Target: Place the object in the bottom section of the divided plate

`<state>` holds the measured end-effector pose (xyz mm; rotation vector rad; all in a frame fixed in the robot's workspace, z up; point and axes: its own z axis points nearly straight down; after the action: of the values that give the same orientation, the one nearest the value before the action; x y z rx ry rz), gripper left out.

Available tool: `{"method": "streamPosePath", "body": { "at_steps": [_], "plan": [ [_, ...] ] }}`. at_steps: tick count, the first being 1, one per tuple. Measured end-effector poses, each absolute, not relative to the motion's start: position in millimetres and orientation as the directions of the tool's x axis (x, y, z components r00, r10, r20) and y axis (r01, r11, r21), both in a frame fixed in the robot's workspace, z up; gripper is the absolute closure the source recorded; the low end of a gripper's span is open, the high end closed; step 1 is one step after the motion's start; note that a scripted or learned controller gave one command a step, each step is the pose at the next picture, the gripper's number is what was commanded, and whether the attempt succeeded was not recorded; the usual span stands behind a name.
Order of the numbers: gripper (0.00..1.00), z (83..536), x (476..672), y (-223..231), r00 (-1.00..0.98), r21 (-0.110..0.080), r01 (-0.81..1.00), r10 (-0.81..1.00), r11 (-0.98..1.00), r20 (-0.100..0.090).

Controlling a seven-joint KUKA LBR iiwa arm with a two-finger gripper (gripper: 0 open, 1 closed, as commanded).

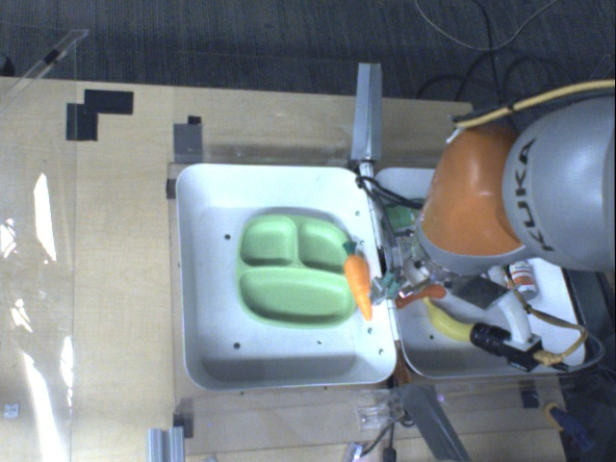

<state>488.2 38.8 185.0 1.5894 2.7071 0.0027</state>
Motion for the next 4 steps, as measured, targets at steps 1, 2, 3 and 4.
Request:
{"method": "streamPosePath", "body": {
  "at_steps": [1, 2, 3, 4],
  "plan": [
    [1.00, 183.7, 487.3, 65.8, -0.151, 0.001, 0.988, 0.988, 0.151, 0.000],
    [0.00, 183.7, 487.3, 65.9, -0.152, 0.002, 0.988, 0.988, 0.152, 0.000],
    [1.00, 193.3, 488.8, 66.8, -0.158, 0.003, 0.988, 0.988, 0.158, 0.000],
    [1.00, 189.5, 488.2, -15.9, -0.215, 0.003, 0.977, 0.977, 0.215, -0.001]
  ]
}}
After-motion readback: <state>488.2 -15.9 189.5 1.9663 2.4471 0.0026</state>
